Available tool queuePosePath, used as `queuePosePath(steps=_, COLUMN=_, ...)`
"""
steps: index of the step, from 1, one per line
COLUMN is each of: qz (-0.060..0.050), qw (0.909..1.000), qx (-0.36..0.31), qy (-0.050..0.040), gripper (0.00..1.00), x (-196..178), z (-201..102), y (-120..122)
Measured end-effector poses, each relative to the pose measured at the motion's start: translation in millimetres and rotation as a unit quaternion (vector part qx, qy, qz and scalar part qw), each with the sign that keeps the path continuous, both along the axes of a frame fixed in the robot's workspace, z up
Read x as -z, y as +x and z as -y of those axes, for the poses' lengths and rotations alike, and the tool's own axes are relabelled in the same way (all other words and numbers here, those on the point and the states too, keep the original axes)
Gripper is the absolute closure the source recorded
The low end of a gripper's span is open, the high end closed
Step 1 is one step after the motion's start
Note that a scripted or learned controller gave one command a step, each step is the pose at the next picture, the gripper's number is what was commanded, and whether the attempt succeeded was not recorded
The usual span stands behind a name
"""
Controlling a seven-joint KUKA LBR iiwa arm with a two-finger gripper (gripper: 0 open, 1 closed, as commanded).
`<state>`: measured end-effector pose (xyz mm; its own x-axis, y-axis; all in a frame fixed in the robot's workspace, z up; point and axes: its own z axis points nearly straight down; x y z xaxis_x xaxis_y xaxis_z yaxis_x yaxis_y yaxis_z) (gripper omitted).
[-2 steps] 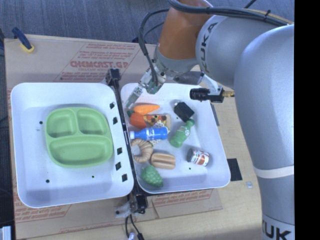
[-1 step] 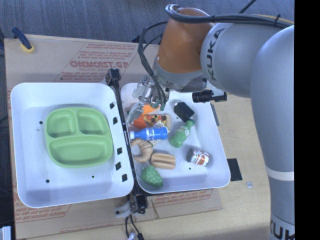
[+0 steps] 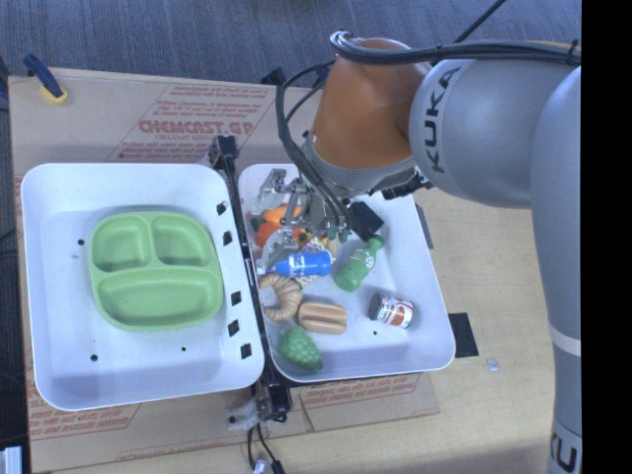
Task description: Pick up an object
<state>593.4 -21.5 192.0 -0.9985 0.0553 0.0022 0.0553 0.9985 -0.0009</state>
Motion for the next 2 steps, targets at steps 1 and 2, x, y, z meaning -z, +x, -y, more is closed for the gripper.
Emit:
queuePosePath(steps=1, qz=0.002, qw=0.9979, qx=-0.065, qy=0.0, gripper=0.0, x=0, z=9, y=47)
queuePosePath(steps=2, qz=0.002, qw=0.9957, qx=-0.092, qy=0.0001, gripper=0.0, x=0, z=7, y=64)
